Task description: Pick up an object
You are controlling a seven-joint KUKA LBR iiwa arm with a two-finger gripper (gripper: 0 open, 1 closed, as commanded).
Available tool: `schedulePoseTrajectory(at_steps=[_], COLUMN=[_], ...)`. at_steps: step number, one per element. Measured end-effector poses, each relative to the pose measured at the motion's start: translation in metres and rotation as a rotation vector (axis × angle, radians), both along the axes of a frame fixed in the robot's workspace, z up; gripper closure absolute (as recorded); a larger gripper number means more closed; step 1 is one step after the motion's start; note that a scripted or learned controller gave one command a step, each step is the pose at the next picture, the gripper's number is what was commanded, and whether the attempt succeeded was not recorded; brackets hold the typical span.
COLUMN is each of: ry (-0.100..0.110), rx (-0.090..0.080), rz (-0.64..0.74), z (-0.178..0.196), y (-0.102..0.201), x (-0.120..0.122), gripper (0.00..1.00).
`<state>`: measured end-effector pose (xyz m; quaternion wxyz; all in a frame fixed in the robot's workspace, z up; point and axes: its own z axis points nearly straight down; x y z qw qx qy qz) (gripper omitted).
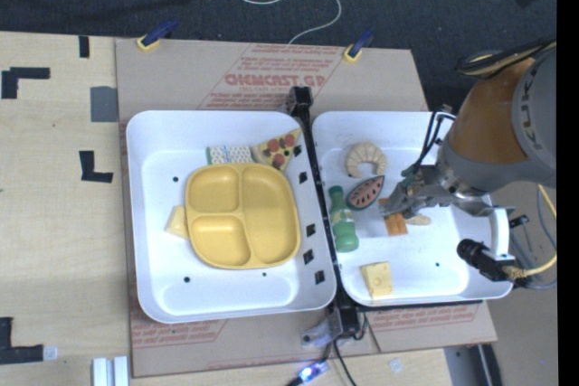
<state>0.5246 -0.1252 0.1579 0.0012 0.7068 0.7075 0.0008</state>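
My gripper (404, 202) hangs low over the middle of the right bin (452, 285), at the end of the grey arm with the orange band. An orange block (396, 226) lies just below it, partly covered by it. A brown and red oval piece (365, 192) lies close on its left. A beige croissant (365, 158) sits further back. A green bottle (343, 221) lies along the bin's left wall. A yellow cheese wedge (377, 277) rests near the front edge. Nothing visibly sits in the gripper.
The left bin (145, 194) holds a yellow divided plate (242, 215), a pizza slice (280, 149), a checkered piece (228, 155) and a pale yellow wedge (175, 220). A black divider (312, 194) separates the bins. A white cable (289, 0) lies behind them.
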Motion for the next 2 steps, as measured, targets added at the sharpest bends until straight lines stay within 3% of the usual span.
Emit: schedulePoseTrajectory(at_steps=[1,2], ry=[0.001,0.003], rx=[0.0,0.001], rz=[0.001,0.001], z=[0.045,0.067], y=[0.007,0.008], x=[0.005,0.005], gripper=[1.0,1.0])
